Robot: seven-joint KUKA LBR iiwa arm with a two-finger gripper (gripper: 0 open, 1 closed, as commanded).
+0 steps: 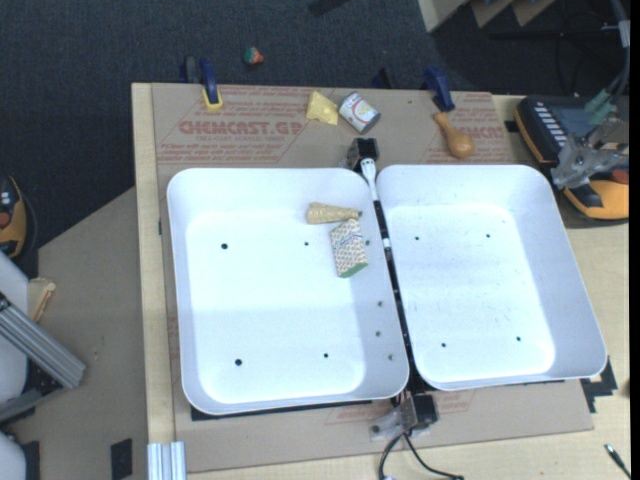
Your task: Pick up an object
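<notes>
1. Two small objects lie in the left bin (200,298), toward its far right corner: a tan, cone-like piece (330,213) lying on its side, and just nearer, a patterned green-and-white packet (348,246). They sit close together, possibly touching; it is hard to tell.
2. The right bin (560,268) sits beside the left one, the two rims meeting along a dark seam.
3. The state of the claw cannot be told from this view.
4. Judged from the layout, a good pick would come straight down on one item, with the fingers straddling its narrow side, staying off the bin wall to the right and off its neighbour.
5. Beyond the bins, on the brown board of the surface (250,128), rest a yellow wedge (322,109), a small white box (359,112) and a wooden-looking knobbed piece (455,138). Blue clamps hold the far edge.
6. Dark carpet (100,28) surrounds the surface; metal framing stands at the near left.
</notes>
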